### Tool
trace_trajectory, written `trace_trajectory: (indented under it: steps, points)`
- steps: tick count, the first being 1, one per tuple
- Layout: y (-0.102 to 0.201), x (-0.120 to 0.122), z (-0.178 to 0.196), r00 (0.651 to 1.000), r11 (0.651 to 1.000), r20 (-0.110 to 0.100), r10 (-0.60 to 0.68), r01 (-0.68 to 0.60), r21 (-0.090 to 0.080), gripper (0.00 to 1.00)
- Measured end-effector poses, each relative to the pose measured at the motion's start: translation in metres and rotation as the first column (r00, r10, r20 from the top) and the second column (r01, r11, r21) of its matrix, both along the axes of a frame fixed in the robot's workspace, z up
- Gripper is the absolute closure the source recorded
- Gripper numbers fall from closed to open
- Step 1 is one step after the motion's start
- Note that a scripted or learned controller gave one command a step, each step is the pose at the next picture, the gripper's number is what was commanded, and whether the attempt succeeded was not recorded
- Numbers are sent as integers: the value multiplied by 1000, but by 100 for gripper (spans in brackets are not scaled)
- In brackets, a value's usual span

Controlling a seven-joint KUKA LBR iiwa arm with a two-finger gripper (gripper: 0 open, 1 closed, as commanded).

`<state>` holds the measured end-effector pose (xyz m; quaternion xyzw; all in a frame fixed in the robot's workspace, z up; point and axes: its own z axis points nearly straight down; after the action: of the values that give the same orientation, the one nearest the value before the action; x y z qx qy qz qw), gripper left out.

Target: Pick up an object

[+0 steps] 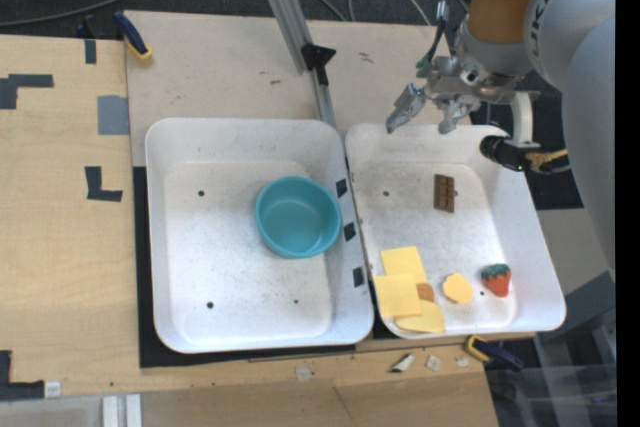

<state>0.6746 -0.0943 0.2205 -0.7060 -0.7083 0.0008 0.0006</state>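
Gripper [425, 114] at upper right of frame, fingers spread, nothing between them, above right bin's [528, 215] far rim. Brown block [444, 193] lies below it (well apart).

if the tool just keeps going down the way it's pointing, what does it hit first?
Probably bare floor at the back of the right bin. The open tool has nothing under it; the brown block lies nearer the camera. Depth uncertain.

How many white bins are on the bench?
2. The left bin holds a teal bowl; the right bin holds small food pieces and lies below the gripper.
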Motion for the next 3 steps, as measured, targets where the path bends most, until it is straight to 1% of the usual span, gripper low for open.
trace_trajectory:
  steps: [1,2,3]
  points:
    - [0,0,0,1000,1000,0,0,0,0,0]
    - [3,-2,-44,1000,1000,-4,0,0,-1,0]
    - [-1,-12,-95,1000,1000,-5,-1,1,-1,0]
